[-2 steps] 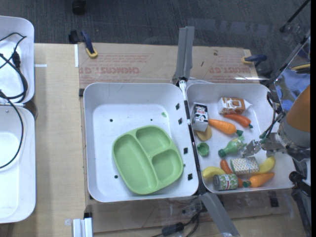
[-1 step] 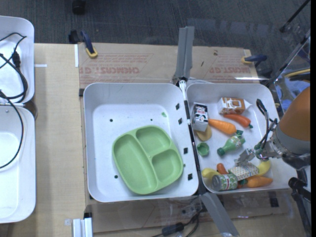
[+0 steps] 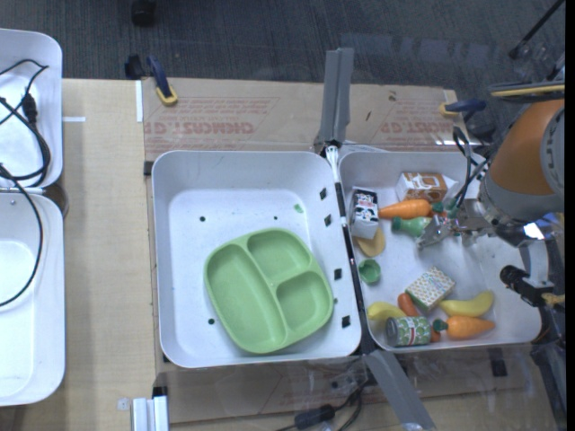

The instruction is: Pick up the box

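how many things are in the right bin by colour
orange: 3 (carrot, carrot, box)
yellow: 2 (banana, banana)
green: 2 (small cup, piece beside the hand)
mixed print: 3 (carton, patterned box, can)
total: 10

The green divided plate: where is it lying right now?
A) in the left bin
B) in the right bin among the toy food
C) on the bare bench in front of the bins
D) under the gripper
A: the green divided plate rests on the floor of the left bin, while the toy food fills the right bin.
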Available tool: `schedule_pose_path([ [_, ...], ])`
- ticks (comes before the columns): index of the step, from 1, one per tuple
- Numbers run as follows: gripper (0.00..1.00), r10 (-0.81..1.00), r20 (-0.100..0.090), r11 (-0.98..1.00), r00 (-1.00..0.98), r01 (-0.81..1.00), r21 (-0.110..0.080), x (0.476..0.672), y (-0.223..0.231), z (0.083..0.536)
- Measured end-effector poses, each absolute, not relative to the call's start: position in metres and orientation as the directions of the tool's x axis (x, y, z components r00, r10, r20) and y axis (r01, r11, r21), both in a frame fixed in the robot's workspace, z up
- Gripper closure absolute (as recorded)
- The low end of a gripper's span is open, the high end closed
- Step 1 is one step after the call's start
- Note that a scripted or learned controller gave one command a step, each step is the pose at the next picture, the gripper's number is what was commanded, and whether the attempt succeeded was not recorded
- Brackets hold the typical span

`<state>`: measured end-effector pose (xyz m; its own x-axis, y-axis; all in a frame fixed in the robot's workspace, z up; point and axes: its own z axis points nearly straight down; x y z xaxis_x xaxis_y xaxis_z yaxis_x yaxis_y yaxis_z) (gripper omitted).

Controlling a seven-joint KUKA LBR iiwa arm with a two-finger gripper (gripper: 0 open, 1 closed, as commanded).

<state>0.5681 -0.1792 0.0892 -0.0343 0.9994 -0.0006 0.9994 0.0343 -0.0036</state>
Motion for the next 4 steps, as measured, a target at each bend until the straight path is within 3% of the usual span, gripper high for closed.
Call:
schedule_pose_path([
  [1,0.00,0.995,0.000,-0.097,0.097,0.995,-0.005,0.518,-0.175,0.112],
  [2,0.00,1.000,0.001,-0.030,0.030,1.000,-0.007,0.527,-0.145,0.088],
  [3,0.00,0.993,0.002,0.117,-0.117,0.993,-0.005,0.495,-0.111,0.089],
  [4,1.00,0.994,0.001,0.113,-0.113,0.994,-0.005,0.496,-0.113,0.096],
])
